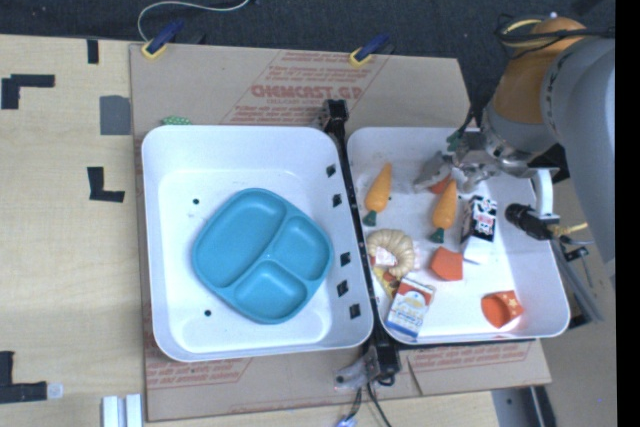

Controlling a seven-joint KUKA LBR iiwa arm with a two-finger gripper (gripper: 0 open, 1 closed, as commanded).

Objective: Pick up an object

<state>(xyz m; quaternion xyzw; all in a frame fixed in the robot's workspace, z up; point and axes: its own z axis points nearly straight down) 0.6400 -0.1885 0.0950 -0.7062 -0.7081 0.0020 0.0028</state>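
Two shallow white bins sat side by side on a cardboard sheet (pixel 300 90) across the bench. The left bin (pixel 165 215) held a blue divided plate (pixel 262 255), lying flat near its middle. The right bin (pixel 535 310) held a scatter of small things: an orange toy carrot (pixel 379 188) tilted near the bin's upper left; a second carrot (pixel 445 206) right of it, standing almost upright in the frame; a small black-and-white box (pixel 483 220) just right of that carrot; an orange block (pixel 447 263) below them; a pale ring-shaped pastry (pixel 390 250) at the bin's left side; a little carton (pixel 410 307) in blue, white and red near the lower left; and an orange cup-like piece (pixel 502 308) toward the lower right. The grey arm (pixel 590 105), with its orange band (pixel 522 80), reached in from the right of the frame, and its gripper (pixel 457 170) hung low over the upper middle of the right bin, just above the top end of the second carrot. Whether the claw was released or clenched could not be told from this view, nor whether it touched the carrot. Blue and yellow clamps (pixel 370 48) pinned the cardboard's upper edge, and a thin white cable (pixel 200 5) looped across the dark floor at the top of the frame.
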